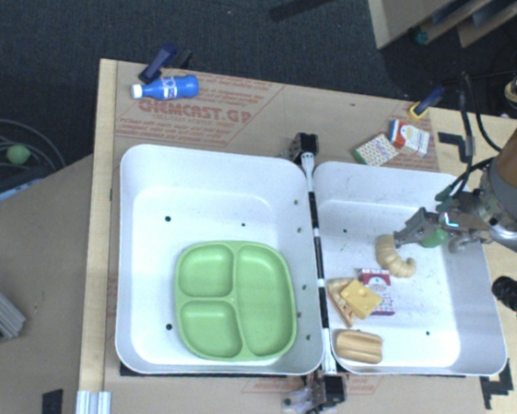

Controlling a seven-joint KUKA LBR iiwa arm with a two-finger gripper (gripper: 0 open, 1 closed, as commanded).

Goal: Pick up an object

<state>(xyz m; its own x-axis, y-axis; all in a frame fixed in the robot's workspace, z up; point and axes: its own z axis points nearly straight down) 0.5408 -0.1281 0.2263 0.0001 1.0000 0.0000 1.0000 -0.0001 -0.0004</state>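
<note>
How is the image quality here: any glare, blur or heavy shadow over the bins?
Camera view: even, soft light, faint shadows; the white right bin looks bright but not blown out; the gripper is slightly blurred; the green plate stays sharp.

The right bin's [465, 350] far floor lies open. Toy foods crowd its near left corner: a croissant [394, 256], a cheese wedge [357, 299], a hot dog [358, 345]. A green divided plate [233, 298] fills the left bin's [144, 235] near half.
</note>
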